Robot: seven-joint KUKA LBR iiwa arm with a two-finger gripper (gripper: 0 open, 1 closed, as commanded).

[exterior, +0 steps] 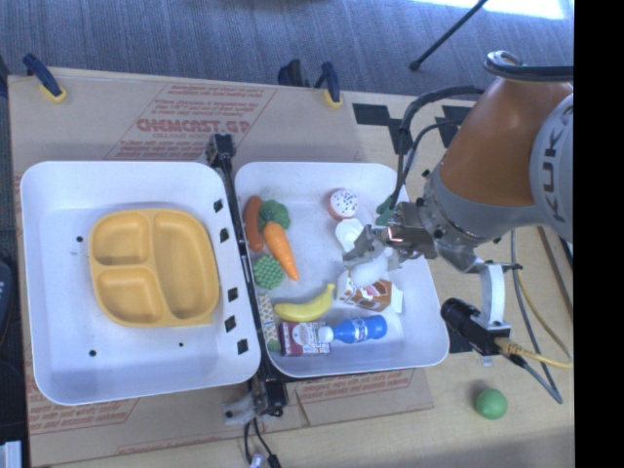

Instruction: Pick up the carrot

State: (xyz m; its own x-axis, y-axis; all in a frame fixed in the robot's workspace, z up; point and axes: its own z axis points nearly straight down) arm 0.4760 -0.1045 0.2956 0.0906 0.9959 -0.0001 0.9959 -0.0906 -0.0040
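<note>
Over in the right bin [414, 354], near its left wall, the carrot [281, 249] is found lying flat. It's plain orange and tapered, with a bushy green top [276, 212] at the far end and the tip pointed toward the near side. A darker, reddish-orange stick [253, 222] lies just beside it on the left; whether that's a second carrot can't really be told.

Counting it all up: two white bins are set side by side. One yellow tray [154, 266] with three compartments sits in the left bin [49, 359]. One carrot, one reddish stick, one bumpy green ball-ish thing [268, 272] just below the carrot tip, one banana [304, 306], one bottle [336, 334] with a blue end and red label lying on its side, one round white piece with red speckles [343, 203], one plain white piece [348, 232] and one brown-and-white packet [370, 295] are spread around the right bin. One green ball [491, 403] is left out on the bench [546, 427], well apart from everything.

The gripper [373, 249] is seen over the right half of the right bin, above the packet and well apart from the carrot. Open or closed can't be told from this angle, tbh, and nothing can be made out as held.
</note>
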